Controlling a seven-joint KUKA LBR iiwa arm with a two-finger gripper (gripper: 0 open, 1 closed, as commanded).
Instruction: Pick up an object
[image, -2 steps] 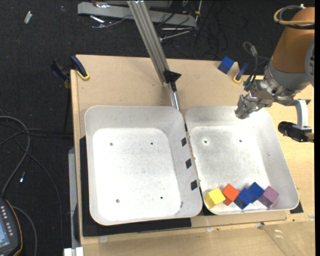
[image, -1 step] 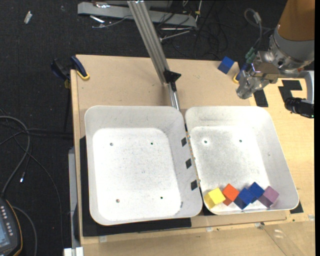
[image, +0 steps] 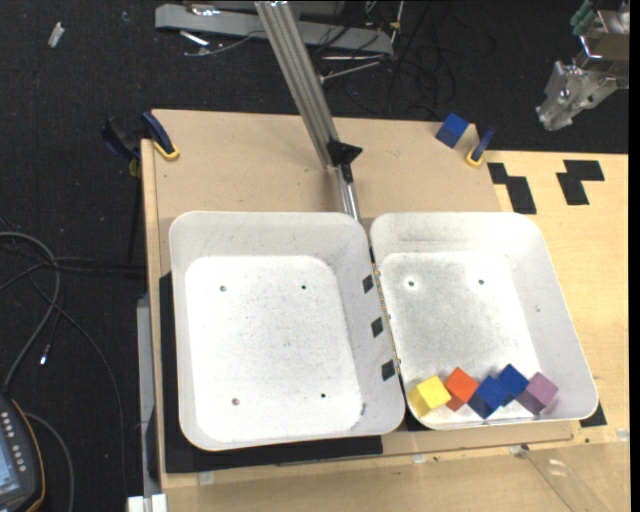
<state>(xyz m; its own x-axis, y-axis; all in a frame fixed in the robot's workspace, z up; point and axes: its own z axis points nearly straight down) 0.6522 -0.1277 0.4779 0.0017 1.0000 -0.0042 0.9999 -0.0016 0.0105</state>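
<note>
Several small blocks lie in a row along the near edge of the right bin (image: 470, 260): a yellow block (image: 431, 394), an orange block (image: 460, 386), a blue block (image: 498, 389) and a purple block (image: 539, 392). They touch one another. My gripper (image: 572, 95) hangs high at the far right, above the dark floor beyond the bench. It is well away from the bins, and nothing shows in its grasp.
The left bin (image: 265, 325) sits beside the right one. Another blue block (image: 453, 128) rests on the bench's far edge beside a yellow-tipped clamp (image: 476, 150). A slanted metal pole (image: 305, 85) rises behind the bins. A second clamp (image: 158, 138) sits at the far left corner.
</note>
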